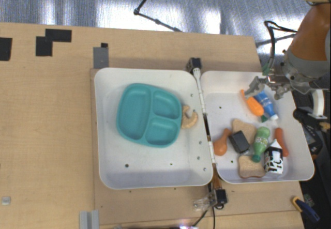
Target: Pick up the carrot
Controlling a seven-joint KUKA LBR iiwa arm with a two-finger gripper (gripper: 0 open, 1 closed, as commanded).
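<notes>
The carrot (253, 105) lies in the right bin (297, 173), in its upper part, a short orange piece slanting down to the right with a blue-and-white bottle (266, 106) touching its right side. The tool (267, 87) hangs just above and slightly right of the carrot, at the bin's far edge; its two thin grey fingers (255, 86) are spread apart, one reaching toward the carrot's upper end, the other pointing down over the bottle. Nothing sits between them.

Lower in the same bin lie an orange pear-shaped piece (222, 142), a black block (239, 141) resting on a tan slice (243, 128), a green bottle (261, 142), a second tan slice (250, 167), a black-and-white cow figure (274, 161) and a slim red-orange stick (281, 140), all well apart from the tool.

The left bin (111, 171) holds a teal divided plate (150, 115) with a pale curved piece (190, 119) just beside its right rim. Both bins rest on the tan desk (46, 135).
</notes>
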